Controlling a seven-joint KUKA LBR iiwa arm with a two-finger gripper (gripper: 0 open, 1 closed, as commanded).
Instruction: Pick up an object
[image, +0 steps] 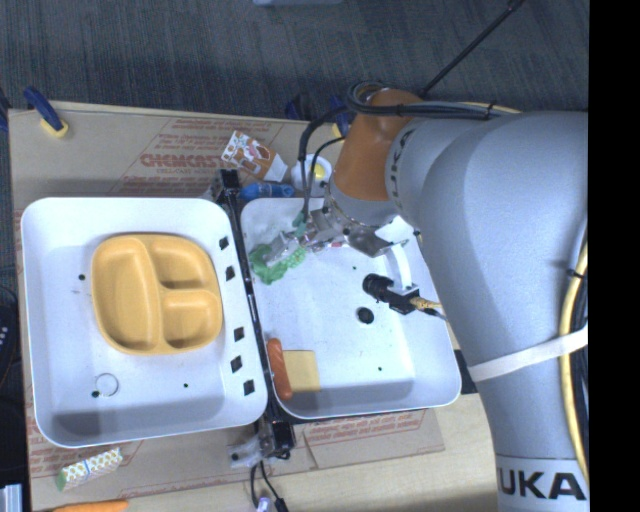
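Two bins: yellow tray (157, 292) left; green object (272, 260) (beside gripper (300, 237)) right.

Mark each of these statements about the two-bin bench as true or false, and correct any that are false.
1. The yellow divided tray lies in the left bin. True.
2. The green object lies in the left bin. False: it lies in the right bin, near its upper left corner.
3. The gripper is over the right bin, close to the green object. True.
4. The yellow block lies beside the divided tray. False: it lies in the right bin, near the front edge, next to an orange object.
5. The arm has an orange band above the wrist. True.
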